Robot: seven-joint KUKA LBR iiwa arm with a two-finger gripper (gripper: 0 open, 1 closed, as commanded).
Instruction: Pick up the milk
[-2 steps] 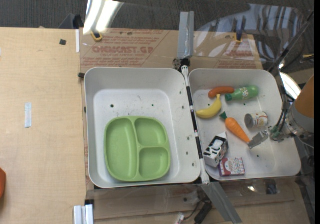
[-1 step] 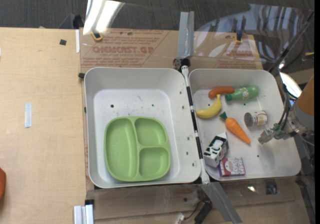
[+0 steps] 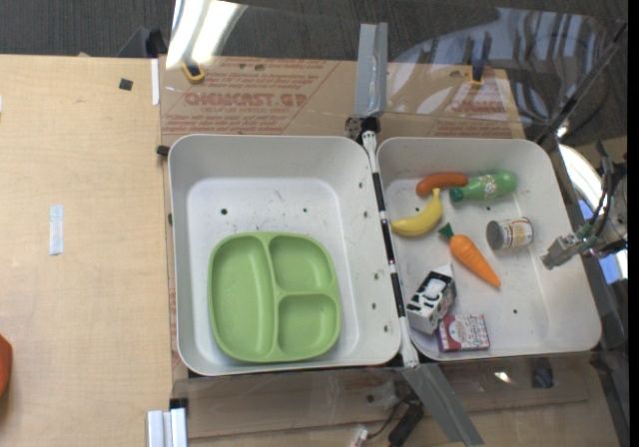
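Note:
The milk (image 3: pixel 430 298) is a small white carton with black patches. It lies tilted at the front left of the right bin (image 3: pixel 539 320), close to the wall between the two bins. My gripper (image 3: pixel 558 253) sits low at the right side of that bin, only partly in view at the frame's edge. It is well to the right of the milk and touches nothing. A carrot (image 3: pixel 473 259) lies between the gripper and the milk.
The right bin also holds a banana (image 3: pixel 420 220), a red sausage (image 3: pixel 441 182), a green bottle (image 3: pixel 484 186), a small can (image 3: pixel 510 233) and a pink box (image 3: pixel 464 333) beside the milk. A green divided plate (image 3: pixel 274 296) lies in the left bin (image 3: pixel 260 171).

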